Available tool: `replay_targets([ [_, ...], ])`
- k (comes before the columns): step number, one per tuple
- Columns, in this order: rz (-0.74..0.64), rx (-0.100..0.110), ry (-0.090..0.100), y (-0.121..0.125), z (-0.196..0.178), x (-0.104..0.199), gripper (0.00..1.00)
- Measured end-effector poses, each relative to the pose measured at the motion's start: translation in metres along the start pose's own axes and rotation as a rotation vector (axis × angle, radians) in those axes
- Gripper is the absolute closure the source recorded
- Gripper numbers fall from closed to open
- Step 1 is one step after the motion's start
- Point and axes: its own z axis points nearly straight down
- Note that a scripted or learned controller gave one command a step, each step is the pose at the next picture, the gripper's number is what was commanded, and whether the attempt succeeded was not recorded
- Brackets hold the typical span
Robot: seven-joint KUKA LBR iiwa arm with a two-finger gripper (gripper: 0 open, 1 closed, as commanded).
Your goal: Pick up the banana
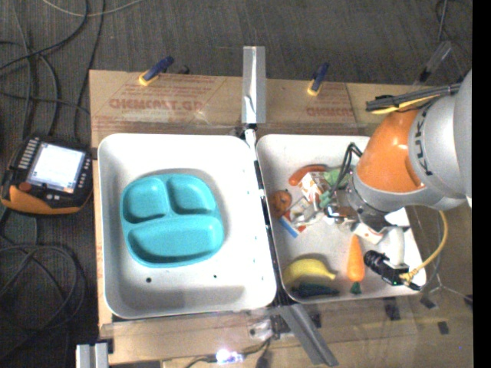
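The yellow banana point(309, 269) lies near the front edge of the right bin point(399, 282), curved and resting flat. Just in front of it sits a dark green item point(314, 289), and to its right stands an orange carrot point(354, 260). My gripper point(316, 203) hangs low over the middle of the right bin, above and behind the banana and apart from it, amid several small toys. The arm's orange band point(390, 163) is to the gripper's right.
A red-orange curved item point(307, 173), a small round orange item point(282, 200) and a blue stick point(288, 228) lie by the gripper. The left bin point(115, 282) holds a teal divided plate point(174, 219). An orange-cased pendant point(47, 176) lies on the floor at the left.
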Motion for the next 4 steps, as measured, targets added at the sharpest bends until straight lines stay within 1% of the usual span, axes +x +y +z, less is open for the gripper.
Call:
replay_targets([
  [1,-0.207,-0.015,-0.006,-0.041,0.006,0.022,0.00],
  [2,-0.317,0.014,0.003,-0.049,-0.008,-0.023,0.00],
  [3,-0.367,0.015,0.004,-0.048,-0.099,0.027,0.00],
  [4,-0.291,0.015,0.002,-0.047,-0.145,0.071,0.00],
])
